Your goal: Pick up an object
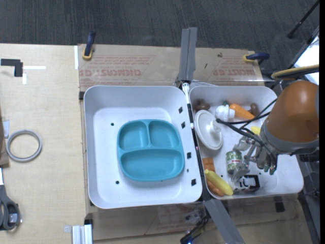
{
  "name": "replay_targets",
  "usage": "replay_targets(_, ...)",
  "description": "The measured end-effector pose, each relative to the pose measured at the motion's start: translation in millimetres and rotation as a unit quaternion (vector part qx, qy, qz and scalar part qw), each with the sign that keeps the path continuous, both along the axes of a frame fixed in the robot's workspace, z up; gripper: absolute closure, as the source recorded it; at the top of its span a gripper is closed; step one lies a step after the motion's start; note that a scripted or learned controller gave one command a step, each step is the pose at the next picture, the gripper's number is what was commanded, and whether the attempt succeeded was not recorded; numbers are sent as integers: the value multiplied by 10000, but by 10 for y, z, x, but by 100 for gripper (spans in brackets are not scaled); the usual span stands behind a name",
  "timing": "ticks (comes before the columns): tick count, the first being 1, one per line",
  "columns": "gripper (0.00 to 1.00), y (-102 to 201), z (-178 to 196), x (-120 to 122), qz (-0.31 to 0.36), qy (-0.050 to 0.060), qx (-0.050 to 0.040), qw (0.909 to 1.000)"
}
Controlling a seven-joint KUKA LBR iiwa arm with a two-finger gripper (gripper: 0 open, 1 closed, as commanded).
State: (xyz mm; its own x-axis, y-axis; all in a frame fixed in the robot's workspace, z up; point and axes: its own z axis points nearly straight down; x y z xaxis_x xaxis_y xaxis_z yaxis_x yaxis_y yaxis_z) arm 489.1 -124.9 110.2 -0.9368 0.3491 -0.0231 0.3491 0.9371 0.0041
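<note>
Though its label is too blurred to read, the small can (234, 161) stands upright. Whether the gripper (247, 174) just beside it is open or closed, I cannot tell.

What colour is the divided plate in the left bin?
Light blue, or turquoise: the divided plate, seen clearly in the camera view.

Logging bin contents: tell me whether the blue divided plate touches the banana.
Apart. The camera view shows the blue plate in the left bin and the banana in the right bin.

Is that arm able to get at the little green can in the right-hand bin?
Probably yes. The green can stands in the open just left of the gripper, with nothing lying on top of it; the banana lies just below it.
</note>
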Motion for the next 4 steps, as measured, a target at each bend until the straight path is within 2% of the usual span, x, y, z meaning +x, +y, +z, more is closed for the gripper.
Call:
replay_targets(1, 0, 263, -167, 128, -345, 75, 22, 9994)
replay_targets(2, 0, 296, -173, 173, -268, 90, 19, 9996)
replay_targets(3, 0, 303, -180, 773, -92, 110, 15, 9999)
replay_targets(4, 0, 135, -186, 335, -411, 113, 23, 9991)
